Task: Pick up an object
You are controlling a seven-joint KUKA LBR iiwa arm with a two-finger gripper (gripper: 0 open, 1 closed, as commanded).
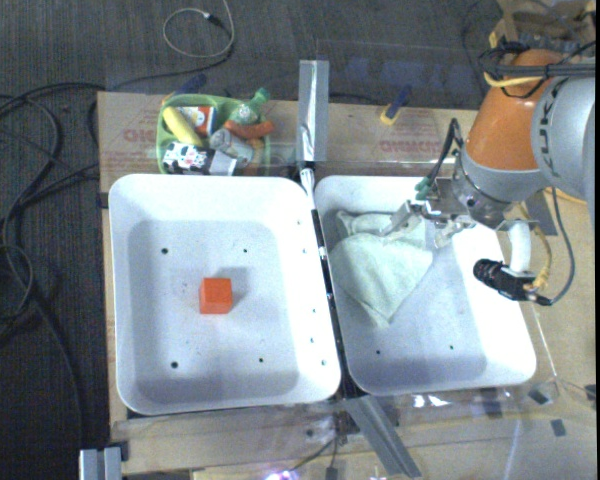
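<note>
Cube [216,295] in left bin [140,268]; cloth [380,268] in right bin [480,358].

overhead, fixed – slanted down | both bins [120,268] framed – moderately close

i can't make out the gripper [417,213] fingers against the pale cloth [380,263]; the arm [540,118] is cut off at right.

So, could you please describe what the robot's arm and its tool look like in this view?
The arm is bulky and rounded, with a light grey shell and a broad orange band above the wrist. Dark cables loop around its upper part. The tool at its end is a small, pale metallic assembly. A white curved piece with a black cylindrical fitting hangs beside the wrist.
</note>
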